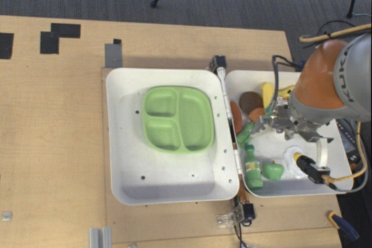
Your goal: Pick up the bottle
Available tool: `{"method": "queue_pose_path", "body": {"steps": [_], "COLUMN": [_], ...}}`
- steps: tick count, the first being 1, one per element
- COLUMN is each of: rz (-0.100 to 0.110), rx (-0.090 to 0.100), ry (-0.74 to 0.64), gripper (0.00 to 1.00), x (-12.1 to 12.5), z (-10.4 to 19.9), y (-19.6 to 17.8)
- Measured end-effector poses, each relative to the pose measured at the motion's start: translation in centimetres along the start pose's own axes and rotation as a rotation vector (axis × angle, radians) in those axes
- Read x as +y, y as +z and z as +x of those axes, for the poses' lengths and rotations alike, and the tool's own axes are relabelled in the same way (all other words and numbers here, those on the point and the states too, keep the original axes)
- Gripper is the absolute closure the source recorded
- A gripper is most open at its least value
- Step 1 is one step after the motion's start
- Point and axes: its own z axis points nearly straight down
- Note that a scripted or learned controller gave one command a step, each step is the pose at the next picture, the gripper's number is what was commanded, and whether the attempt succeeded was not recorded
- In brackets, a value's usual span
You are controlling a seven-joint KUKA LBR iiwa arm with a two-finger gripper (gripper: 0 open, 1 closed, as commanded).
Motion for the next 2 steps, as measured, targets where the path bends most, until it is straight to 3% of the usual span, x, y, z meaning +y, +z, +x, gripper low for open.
{"method": "queue_pose_path", "body": {"steps": [1,2], "rz": [-0.002,0.000], "rx": [0.001,0.000], "ry": [0.200,0.444], "gripper": [0.00,0.00], "x": [-0.6,-4.1], "z": [7.2,3.4], "y": [-5.8,-5.7]}}
